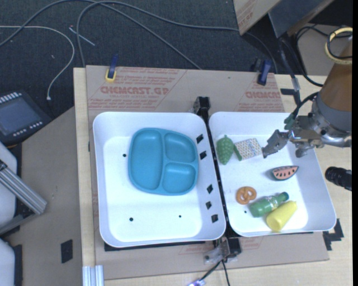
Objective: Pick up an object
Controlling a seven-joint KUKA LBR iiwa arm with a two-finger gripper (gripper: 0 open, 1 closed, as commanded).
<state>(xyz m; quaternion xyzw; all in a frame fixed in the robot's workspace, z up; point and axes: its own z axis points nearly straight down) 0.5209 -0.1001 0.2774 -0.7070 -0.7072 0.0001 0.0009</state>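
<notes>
The right bin holds several small items. A green bumpy fruit and a white checkered square lie at its upper left. A watermelon slice sits near the middle. A pretzel, a green bottle and a yellow piece lie toward the front. My gripper hangs over the bin's upper middle, just right of the checkered square and above the watermelon slice. Nothing shows in its grasp.
The left bin holds a blue divided plate. A black divider with clips runs between the bins. Cables lie on the floor beyond the bench, and a cardboard box stands at the back right.
</notes>
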